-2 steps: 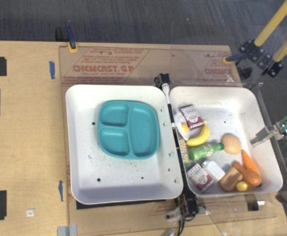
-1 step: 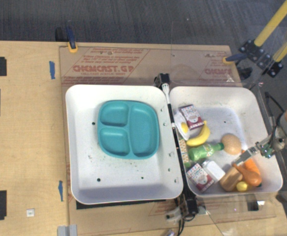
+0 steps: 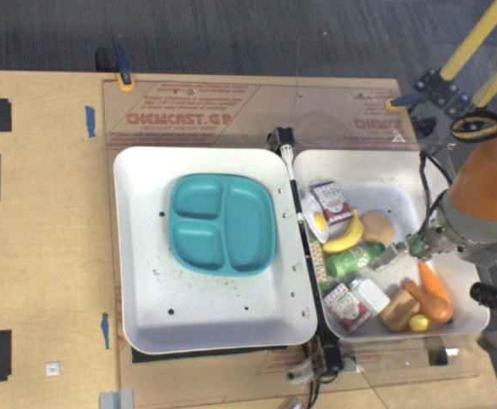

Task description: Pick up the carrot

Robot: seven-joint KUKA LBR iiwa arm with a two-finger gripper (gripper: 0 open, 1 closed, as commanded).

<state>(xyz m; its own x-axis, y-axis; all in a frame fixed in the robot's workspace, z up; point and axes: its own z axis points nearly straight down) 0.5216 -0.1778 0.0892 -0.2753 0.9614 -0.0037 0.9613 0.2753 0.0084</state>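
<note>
The carrot (image 3: 433, 285) lies at the lower right of the right bin (image 3: 384, 186), crowded by a lemon (image 3: 418, 322), bread roll (image 3: 399, 311) and banana (image 3: 343, 239). The end effector (image 3: 404, 251) hovers just beside it; its spread is unclear.

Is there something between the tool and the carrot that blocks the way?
Nothing visible does. The tool is in the right bin, just left of the carrot, with bare bin floor between them.
</note>
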